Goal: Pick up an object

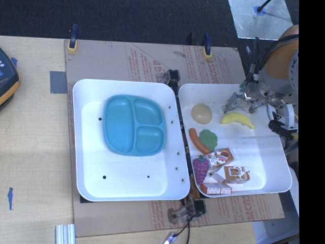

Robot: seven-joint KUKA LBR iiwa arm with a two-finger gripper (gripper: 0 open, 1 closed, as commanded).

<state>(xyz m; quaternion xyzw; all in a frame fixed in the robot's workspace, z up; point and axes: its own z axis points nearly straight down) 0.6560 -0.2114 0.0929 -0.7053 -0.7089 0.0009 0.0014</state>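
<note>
My gripper (246, 104) hangs over the far part of the right bin (274, 151), its fingers spread open with nothing between them. Just in front of it lies a yellow banana (237, 119), close to the fingertips but apart from them. Left of the banana sits a round beige ball (201, 113). Nearer the front lie an orange-red sausage (197, 140), a green broccoli piece (208, 137), purple grapes (200, 168) and two small printed cartons (220, 157) (235, 174).
The left bin (86, 151) holds a blue divided plate (134, 124). The arm's orange band (280, 60) stands at the right edge behind the right bin. A dark device (7, 78) lies at the far left of the bench.
</note>
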